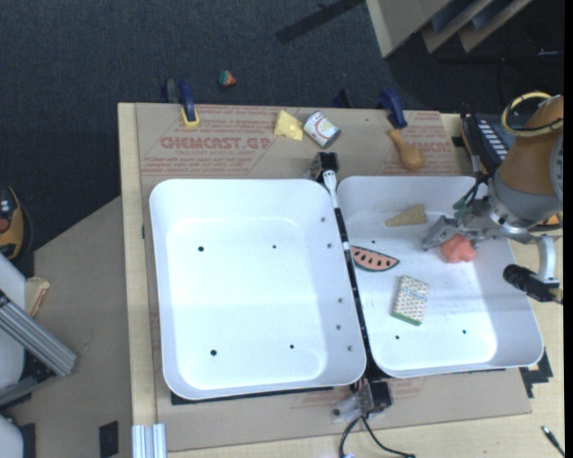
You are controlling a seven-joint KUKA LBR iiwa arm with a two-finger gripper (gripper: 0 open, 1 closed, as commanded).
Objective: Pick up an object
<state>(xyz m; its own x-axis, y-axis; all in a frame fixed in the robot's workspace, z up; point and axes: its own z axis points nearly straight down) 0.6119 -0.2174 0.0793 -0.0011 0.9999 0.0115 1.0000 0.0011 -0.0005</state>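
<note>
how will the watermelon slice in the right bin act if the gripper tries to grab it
The watermelon slice lies flat and thin, so fingers will likely struggle to get under it. It looks like a light toy and would probably slide on the smooth right bin rather than roll.

two bins sitting side by side on the desk (pixel 134 268), watermelon slice (pixel 373 259), sponge (pixel 411 299), chip (pixel 406 216) lying in the right bin (pixel 501 344)

floor: dark blue-grey carpet (pixel 89 54) | bench: tan board (pixel 134 268) | top right: pale furniture (pixel 430 22)
</note>
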